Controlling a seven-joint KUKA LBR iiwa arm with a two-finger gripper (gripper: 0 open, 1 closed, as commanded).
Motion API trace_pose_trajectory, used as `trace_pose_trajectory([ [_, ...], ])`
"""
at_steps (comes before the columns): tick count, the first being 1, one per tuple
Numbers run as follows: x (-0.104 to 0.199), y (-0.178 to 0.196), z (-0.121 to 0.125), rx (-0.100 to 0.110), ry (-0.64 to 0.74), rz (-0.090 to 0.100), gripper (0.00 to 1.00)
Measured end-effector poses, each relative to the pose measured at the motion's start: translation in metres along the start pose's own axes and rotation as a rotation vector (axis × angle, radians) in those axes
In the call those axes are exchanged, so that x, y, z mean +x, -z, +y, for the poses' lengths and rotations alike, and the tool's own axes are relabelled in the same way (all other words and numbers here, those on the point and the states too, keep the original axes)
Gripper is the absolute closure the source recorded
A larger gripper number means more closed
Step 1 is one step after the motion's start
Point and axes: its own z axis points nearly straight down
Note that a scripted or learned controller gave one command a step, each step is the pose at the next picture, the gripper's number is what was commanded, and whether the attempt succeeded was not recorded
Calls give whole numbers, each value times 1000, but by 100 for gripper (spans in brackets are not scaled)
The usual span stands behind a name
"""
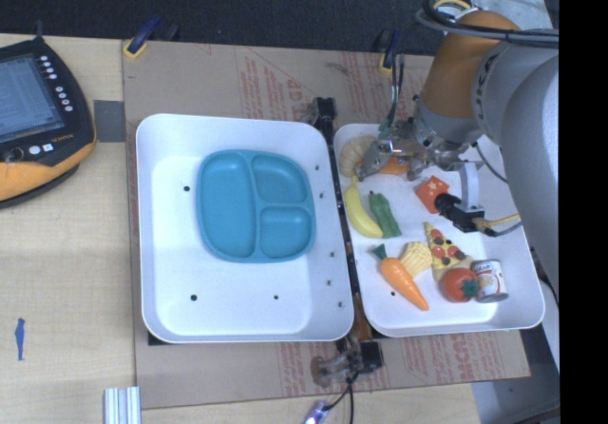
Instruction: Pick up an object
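The right white bin (pixel 513 313) holds several toy foods: a yellow banana (pixel 360 210), a green pod (pixel 385 214), a carrot (pixel 403 283), corn (pixel 415 258), a pizza slice (pixel 443 244), a tomato (pixel 458 284), a small can (pixel 488 280) and a red piece (pixel 431 192). My gripper (pixel 393 152) hangs low over the bin's far left corner. Right under it lies an orange piece (pixel 390 166), with a pale item (pixel 351 157) just to its left. Whether the orange piece is between the fingers is unclear.
The left white bin (pixel 161 222) holds a blue divided plate (pixel 256 204). A teach pendant (pixel 33 123) rests on the bench at far left. Clamps (pixel 324 111) sit between the bins at the far and near edges. The arm's grey body (pixel 513 118) covers the right bin's far right side.
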Motion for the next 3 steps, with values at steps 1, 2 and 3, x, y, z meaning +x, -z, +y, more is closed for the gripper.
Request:
trace_pose_trajectory([
  [1, 0, 0, 0, 0, 0, 0, 0],
  [2, -7, 0, 0, -3, -1, -1, 0],
  [3, -16, 0, 1, -6, -2, -2, 0],
])
